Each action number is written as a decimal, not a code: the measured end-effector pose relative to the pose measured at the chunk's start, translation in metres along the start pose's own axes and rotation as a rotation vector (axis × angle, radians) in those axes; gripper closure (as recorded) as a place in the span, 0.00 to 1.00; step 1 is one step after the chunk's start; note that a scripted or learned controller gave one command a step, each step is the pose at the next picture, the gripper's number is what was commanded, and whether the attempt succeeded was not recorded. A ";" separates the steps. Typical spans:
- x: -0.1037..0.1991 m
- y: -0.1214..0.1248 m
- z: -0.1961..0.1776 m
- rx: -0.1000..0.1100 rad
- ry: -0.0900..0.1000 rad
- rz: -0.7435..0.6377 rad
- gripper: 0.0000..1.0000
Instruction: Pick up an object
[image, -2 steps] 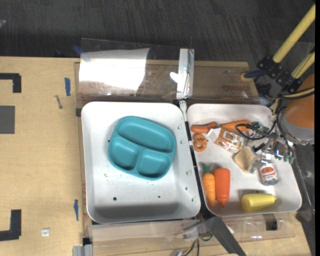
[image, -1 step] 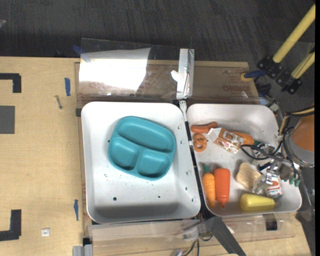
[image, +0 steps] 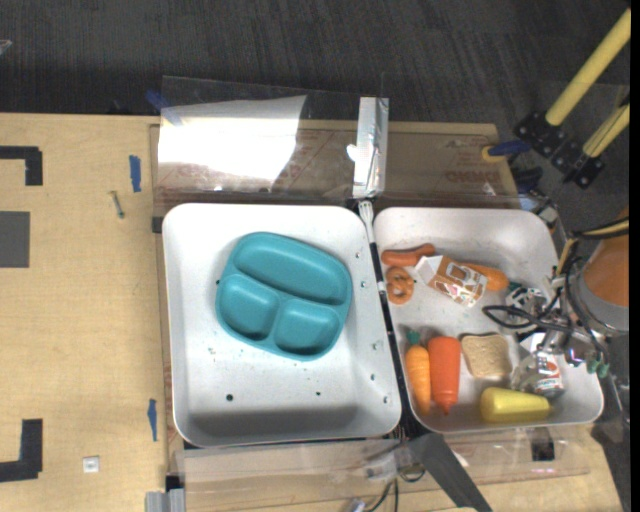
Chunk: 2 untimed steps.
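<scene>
Over the right bin's far right side: gripper (image: 545, 365), low among cables; grip state cannot tell.
Just left of gripper: bread slice (image: 486, 356), likely target.
Below gripper: yellow block (image: 514, 404).
Further left: carrots (image: 434, 372), upright.
Left bin (image: 200, 380): teal tray (image: 283, 294), probable drop spot.

The wooden bench (image: 80, 330) bears two white bins (image: 200, 330) side by side.

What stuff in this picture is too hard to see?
- Gripper, camera view: a blur over the right bin; its tangle of cables hides the toy beneath.
- Arm: cut off by the right edge.
- Small packet: print too small to read.
</scene>
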<state>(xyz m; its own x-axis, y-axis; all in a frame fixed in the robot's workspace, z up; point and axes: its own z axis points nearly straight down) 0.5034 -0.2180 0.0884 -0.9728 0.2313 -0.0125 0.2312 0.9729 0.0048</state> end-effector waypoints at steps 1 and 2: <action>-0.004 0.000 -0.013 0.003 -0.012 -0.001 1.00; 0.014 -0.008 -0.001 0.004 0.000 -0.210 1.00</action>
<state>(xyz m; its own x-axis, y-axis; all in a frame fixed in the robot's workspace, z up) 0.4876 -0.2225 0.0893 -0.9996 0.0235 -0.0127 0.0235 0.9997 -0.0016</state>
